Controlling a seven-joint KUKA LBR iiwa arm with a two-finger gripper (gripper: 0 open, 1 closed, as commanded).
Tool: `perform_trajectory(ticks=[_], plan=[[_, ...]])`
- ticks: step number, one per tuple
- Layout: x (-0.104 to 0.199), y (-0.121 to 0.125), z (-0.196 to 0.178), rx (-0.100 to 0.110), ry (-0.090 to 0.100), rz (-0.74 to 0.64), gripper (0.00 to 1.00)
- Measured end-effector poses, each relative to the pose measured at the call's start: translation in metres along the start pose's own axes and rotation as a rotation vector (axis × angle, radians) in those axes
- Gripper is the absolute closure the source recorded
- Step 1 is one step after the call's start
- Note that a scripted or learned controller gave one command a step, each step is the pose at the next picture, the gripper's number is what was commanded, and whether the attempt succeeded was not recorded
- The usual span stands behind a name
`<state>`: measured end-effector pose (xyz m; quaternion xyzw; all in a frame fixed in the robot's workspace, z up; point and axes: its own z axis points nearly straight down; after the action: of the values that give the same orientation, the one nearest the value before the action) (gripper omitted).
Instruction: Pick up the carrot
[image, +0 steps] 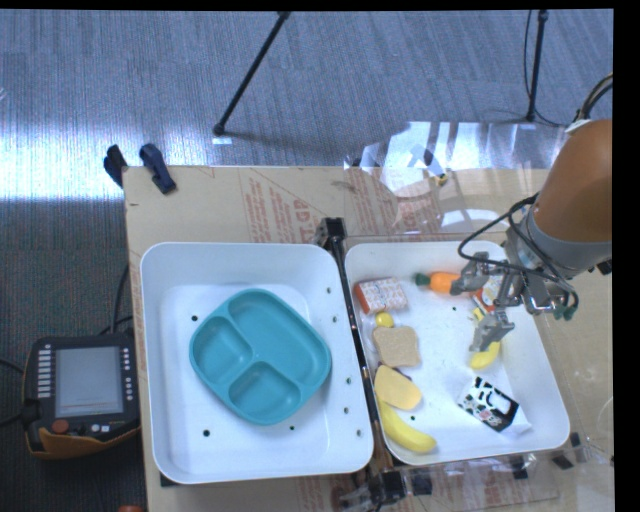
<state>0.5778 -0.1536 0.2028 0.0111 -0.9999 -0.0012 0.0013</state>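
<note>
Carrot (439, 282) in right bin (552, 385), just left of tool (492, 322)

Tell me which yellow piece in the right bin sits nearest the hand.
The small yellow piece just below the hand; the banana lies at the bin's front.

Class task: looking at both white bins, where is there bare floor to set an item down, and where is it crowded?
Free: the left white bin around the teal divided plate, and the right white bin between the tan bread slice and the black-and-white packet. Crowded: its left wall, and near the orange carrot by the tool.
</note>
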Motion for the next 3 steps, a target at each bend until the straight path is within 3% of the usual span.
perform_trajectory(ticks=[1, 2, 3], plan=[[-0.06, -0.002, 0.12, -0.002, 0.005, -0.029, 0.0], [-0.066, 0.0, 0.102, 0.002, -0.011, -0.035, 1.0], [-0.066, 0.0, 0.103, 0.001, -0.011, -0.036, 0.0]])
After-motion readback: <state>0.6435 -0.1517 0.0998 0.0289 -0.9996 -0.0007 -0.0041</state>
